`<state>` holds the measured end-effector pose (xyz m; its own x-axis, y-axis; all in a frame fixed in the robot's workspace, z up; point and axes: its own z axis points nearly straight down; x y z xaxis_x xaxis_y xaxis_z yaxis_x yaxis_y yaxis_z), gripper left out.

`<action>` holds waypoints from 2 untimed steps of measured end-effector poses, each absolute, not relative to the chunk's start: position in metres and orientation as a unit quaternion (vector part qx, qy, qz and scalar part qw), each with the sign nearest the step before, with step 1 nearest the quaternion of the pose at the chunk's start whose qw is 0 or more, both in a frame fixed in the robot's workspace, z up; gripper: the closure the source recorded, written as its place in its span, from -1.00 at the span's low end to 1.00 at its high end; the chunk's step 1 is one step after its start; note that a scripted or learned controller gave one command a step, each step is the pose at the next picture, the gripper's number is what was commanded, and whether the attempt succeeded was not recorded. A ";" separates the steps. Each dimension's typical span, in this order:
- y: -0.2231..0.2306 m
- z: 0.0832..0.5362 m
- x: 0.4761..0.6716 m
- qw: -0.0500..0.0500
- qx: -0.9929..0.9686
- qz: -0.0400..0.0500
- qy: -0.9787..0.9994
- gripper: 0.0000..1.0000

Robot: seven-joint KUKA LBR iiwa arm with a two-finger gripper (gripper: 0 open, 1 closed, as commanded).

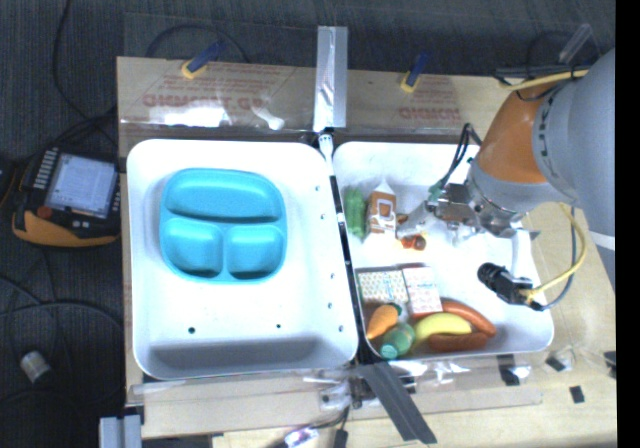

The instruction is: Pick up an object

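While the gripper (447,208) hangs right of centre, its state untellable, a banana (440,327) lies lower right, a blue tray (222,223) left.

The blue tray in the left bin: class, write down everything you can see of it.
The blue tray is a glossy, plastic-looking turquoise dish with rounded corners. It has three hollows: one long compartment across the far side and two smaller ones side by side nearer the camera. It lies flat and right way up on the floor of the left bin, towards its far left part, apart from the walls. Nothing lies in it, and nothing but the bin floor touches it.
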<state>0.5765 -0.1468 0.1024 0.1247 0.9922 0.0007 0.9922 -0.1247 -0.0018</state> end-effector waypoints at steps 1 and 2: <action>-0.117 0.095 0.582 -0.014 -0.755 0.001 -0.656 -1.00; -0.109 0.106 0.585 -0.012 -0.752 -0.003 -0.659 1.00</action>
<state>0.5850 -0.1094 0.1059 0.1306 0.9914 -0.0106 0.9912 -0.1304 0.0223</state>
